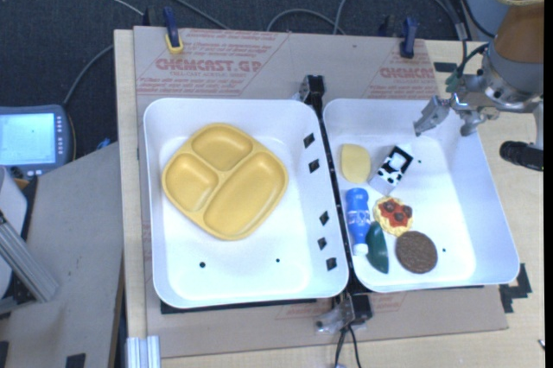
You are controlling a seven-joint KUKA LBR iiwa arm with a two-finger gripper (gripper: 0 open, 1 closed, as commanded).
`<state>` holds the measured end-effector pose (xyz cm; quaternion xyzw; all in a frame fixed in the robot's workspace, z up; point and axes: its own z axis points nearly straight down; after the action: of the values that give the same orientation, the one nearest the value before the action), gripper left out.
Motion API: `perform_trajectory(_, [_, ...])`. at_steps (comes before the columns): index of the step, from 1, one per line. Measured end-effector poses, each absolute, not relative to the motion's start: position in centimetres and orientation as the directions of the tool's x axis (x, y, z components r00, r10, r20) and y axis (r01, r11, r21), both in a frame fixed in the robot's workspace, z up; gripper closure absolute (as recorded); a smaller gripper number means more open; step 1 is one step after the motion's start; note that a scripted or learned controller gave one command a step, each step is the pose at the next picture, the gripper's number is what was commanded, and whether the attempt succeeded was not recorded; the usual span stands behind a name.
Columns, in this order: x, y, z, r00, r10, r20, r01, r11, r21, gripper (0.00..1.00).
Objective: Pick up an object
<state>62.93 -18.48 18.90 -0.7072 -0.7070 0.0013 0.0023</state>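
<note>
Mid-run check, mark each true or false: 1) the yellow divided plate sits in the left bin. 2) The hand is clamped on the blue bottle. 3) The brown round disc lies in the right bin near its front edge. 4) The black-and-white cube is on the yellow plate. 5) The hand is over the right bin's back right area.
1) True. The yellow divided plate lies in the left bin.
2) False. The hand has nothing between its fingers; the blue bottle lies apart in the right bin.
3) True. The brown round disc is near that bin's front edge.
4) False. The black-and-white cube is in the right bin, beside a pale yellow piece.
5) True.
</note>
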Motion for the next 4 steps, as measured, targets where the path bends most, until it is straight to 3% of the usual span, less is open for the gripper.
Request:
perform_trajectory(1, [62.8,-18.5,12.6,0.0,1.0,0.002,1.0,0.0,-0.006,0.0])
perform_trajectory(2, [63.3,-18.6,10.7,-0.003,1.0,-0.003,1.0,0.003,0.014,0.0])
perform_trajectory(3, [63.6,-18.5,11.9,-0.002,1.0,-0.001,1.0,0.002,0.022,1.0])
perform_trajectory(4, [63.9,-18.5,16.4,-0.001,1.0,-0.002,1.0,0.001,0.006,1.0])
